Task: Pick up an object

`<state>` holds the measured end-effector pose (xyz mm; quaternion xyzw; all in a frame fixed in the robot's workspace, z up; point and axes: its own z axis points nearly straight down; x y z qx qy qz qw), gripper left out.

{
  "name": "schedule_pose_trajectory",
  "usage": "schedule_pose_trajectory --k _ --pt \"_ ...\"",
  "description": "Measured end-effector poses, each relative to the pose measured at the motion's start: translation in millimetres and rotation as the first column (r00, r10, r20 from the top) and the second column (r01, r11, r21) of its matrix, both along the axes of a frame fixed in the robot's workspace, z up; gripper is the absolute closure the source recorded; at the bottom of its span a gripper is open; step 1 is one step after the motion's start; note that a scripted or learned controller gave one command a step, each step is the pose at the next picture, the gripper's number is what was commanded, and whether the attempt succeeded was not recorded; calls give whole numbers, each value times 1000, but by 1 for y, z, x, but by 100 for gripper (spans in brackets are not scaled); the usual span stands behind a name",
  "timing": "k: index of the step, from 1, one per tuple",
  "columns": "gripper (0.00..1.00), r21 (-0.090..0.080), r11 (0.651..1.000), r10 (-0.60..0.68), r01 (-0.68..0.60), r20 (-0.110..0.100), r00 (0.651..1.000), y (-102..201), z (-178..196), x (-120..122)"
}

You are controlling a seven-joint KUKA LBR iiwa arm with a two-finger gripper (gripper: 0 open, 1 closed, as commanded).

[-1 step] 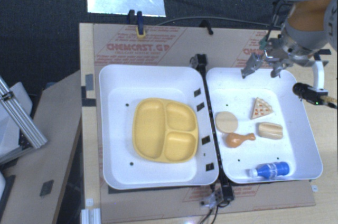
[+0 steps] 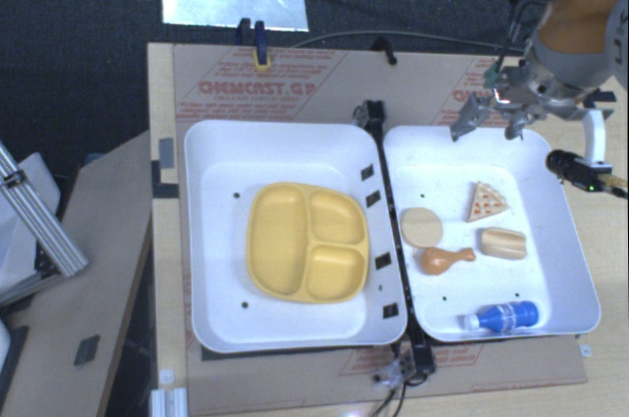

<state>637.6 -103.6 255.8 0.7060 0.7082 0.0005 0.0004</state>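
The right bin (image 2: 565,208) holds a triangular slice with red dots (image 2: 486,202), a round tan disc (image 2: 422,227), a bun-like roll (image 2: 502,243), an orange drumstick (image 2: 447,258) and a blue bottle (image 2: 501,317) lying on its side. My gripper (image 2: 489,121) hangs above the bin's far rim, apart from all of them. Its two fingers (image 2: 468,119) are spread, with nothing between them.
The left bin (image 2: 211,169) holds a yellow divided plate (image 2: 307,241). A black divider with clips (image 2: 385,208) runs between the bins. A black part (image 2: 580,171) sticks in over the right bin's right rim. An aluminium rail (image 2: 39,218) lies off the bench at left.
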Motion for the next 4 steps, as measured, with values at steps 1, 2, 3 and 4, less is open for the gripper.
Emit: schedule_pose_trajectory --k 1,2,3,4 --pt "0 0 1000 -2 2 -5 1000 -5 -59 -6" --pt "0 0 1000 -2 2 -2 1000 -7 -101 -4" --pt "0 0 1000 -1 1 -3 1000 -11 -153 5" --pt "100 -1 1000 -2 2 4 1000 -11 -139 7"
